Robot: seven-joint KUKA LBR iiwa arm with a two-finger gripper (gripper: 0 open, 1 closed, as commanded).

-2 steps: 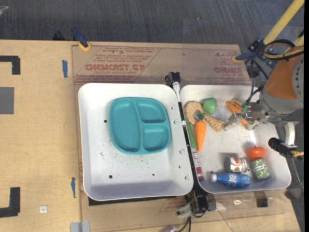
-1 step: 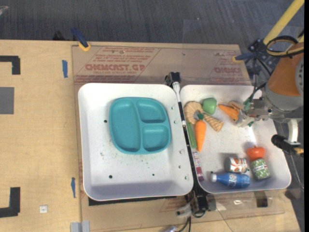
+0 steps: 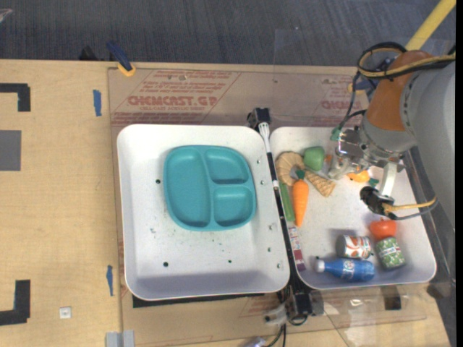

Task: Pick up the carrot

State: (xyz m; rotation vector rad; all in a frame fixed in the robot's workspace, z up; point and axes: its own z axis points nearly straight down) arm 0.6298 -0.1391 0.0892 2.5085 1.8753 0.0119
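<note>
My grey arm [image 3: 427, 114] reaches in from the right, its orange band [image 3: 387, 107] bent over the far corner of the right bin [image 3: 427, 266], and my claw [image 3: 346, 166] hangs low over the clutter there; whether it is wide or narrow I cannot tell from this slanted look down, and nothing shows between its tips. A black cable [image 3: 394, 207] loops off the wrist above the bin floor. The carrot [image 3: 299, 201] lies in the right bin near its left wall, well left of my claw: a smooth orange cone, its long axis running roughly up and down the view, thick end toward the far side, narrow tip toward the near edge, with a green strip [image 3: 288, 204] just beside it. Near its thick end sit a round green fruit [image 3: 314, 157] and a ribbed tan cone [image 3: 323, 185]. Toward the near edge lie a glossy can [image 3: 354, 246], a blue bottle [image 3: 347, 269] and a red tomato [image 3: 383, 228]. The left bin [image 3: 145, 266] holds a teal divided plate [image 3: 210, 186], matte and rounded.
</note>
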